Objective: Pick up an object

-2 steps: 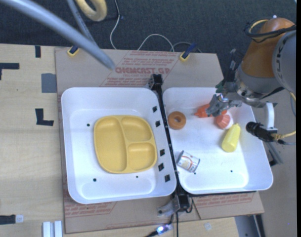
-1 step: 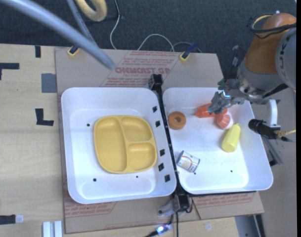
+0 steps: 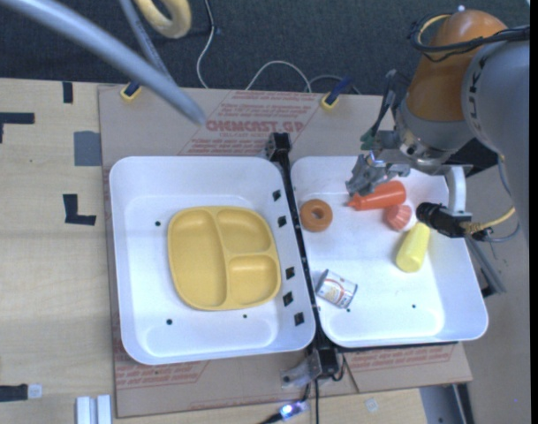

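Note:
The right bin (image 3: 445, 321) holds an orange carrot-shaped toy (image 3: 379, 197), a brown ring (image 3: 316, 215), a small red piece (image 3: 398, 216), a yellow cylinder (image 3: 412, 246) and a small white can (image 3: 337, 289) lying on its side. My gripper (image 3: 367, 176) hangs low at the far side of this bin, right over the carrot's thin end and touching or nearly touching it. The carrot lies on the bin floor.
In the left bin (image 3: 132, 237) lies a yellow divided plate (image 3: 223, 257). A black clip divider (image 3: 291, 237) runs between the bins. Cables and a black connector (image 3: 441, 217) hang by the right bin's far right corner.

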Tool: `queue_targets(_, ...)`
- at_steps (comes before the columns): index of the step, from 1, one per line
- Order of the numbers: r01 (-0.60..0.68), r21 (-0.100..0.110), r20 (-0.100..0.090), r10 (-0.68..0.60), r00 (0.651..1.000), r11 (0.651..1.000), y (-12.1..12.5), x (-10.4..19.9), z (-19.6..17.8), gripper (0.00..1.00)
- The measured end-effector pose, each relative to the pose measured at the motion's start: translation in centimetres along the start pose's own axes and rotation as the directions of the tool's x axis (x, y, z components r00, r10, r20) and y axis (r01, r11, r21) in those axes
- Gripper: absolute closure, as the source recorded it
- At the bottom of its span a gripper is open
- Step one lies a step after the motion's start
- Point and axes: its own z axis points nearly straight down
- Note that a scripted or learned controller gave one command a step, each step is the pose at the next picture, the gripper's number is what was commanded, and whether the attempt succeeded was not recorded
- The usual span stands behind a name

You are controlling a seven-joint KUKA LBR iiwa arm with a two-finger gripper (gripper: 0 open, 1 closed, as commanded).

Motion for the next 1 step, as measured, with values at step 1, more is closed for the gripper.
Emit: queue_targets(1, 0.0, 0.001, -0.001, 0.0, 1.0, 1.0, 0.15, 4.87, 0.29, 1.0)
